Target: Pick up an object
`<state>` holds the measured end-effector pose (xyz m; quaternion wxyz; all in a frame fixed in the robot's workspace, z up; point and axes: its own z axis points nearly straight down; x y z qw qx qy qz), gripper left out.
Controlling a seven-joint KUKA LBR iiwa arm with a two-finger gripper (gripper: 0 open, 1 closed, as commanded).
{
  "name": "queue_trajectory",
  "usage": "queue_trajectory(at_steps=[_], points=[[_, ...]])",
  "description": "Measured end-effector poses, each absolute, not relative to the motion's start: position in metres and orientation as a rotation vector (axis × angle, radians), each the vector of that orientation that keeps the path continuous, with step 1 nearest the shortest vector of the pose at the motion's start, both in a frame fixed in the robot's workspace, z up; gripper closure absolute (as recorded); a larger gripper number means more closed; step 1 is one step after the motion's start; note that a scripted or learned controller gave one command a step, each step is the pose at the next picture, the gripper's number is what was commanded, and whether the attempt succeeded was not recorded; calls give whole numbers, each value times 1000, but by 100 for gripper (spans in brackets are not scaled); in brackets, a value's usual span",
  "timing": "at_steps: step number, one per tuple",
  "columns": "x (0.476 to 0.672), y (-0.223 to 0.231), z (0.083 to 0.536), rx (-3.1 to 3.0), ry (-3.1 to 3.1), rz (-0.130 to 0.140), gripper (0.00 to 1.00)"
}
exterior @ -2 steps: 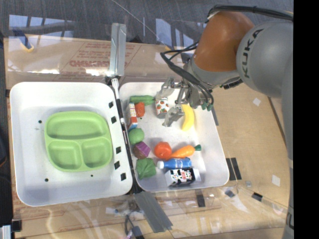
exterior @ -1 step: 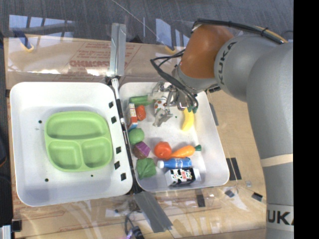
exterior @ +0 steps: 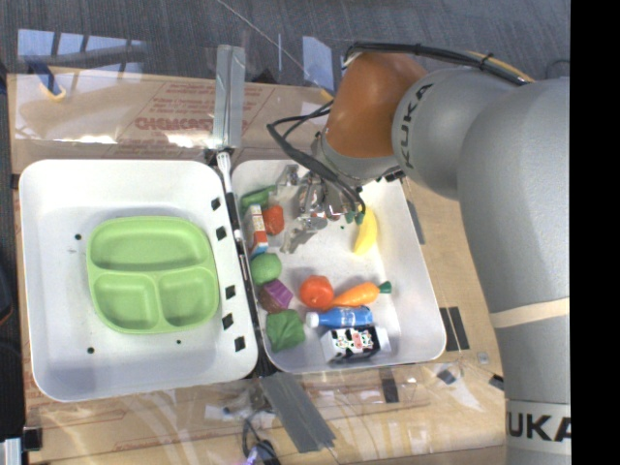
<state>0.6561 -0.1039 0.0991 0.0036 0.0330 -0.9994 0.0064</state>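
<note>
**End effector low over crowded right bin, grasp unconfirmed**

The end effector [exterior: 315,206] is seen in the upper part of the right bin [exterior: 421,289], under the orange band [exterior: 363,100] of the arm. Whether it is open or closed cannot be told, as the metal parts are blurred together; nothing can be made out in its hold.

Candidate objects are all in the right bin: a banana [exterior: 365,231] just right of the end effector, a small red item [exterior: 274,219] just left, and a green ball [exterior: 265,267] below. Nearer the front lie a tomato [exterior: 316,291], a carrot [exterior: 360,293], a purple piece [exterior: 277,294], a blue bottle [exterior: 341,318], a black-and-white carton [exterior: 353,340] and a green leafy item [exterior: 285,329].

Risk is judged to come from crowding: neighbours may be nudged or a rounded item squeezed out. The bin divider wall [exterior: 232,231] stands close on the left and could be struck. Loose black cables [exterior: 291,134] at the wrist could snag.

The left bin [exterior: 48,260] carries a green compartment tray [exterior: 150,274], well apart.
</note>
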Motion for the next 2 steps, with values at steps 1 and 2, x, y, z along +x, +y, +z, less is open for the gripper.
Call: queue_trajectory(at_steps=[1,2], points=[[656,-104,99,139,-3132,23,0],[634,-97,92,255,-3130,0,0]])
